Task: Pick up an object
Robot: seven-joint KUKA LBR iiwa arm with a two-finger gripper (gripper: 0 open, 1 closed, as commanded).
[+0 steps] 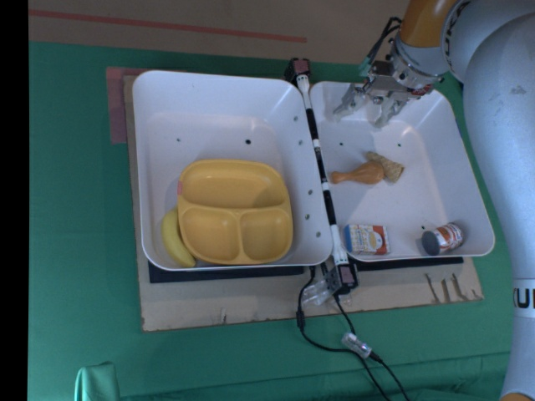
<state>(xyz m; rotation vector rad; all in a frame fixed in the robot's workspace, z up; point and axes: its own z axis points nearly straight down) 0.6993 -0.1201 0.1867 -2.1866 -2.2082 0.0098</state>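
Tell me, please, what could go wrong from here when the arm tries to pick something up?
The gripper hangs open over the right bin's far end, with nothing beneath it, so closing here would likely catch nothing. The drumstick touches the cone; both may shift. The can lies sideways by the wall and could roll.

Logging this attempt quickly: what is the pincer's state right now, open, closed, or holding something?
Pincer: open, fingers spread, holding nothing, above the far end of the right bin.
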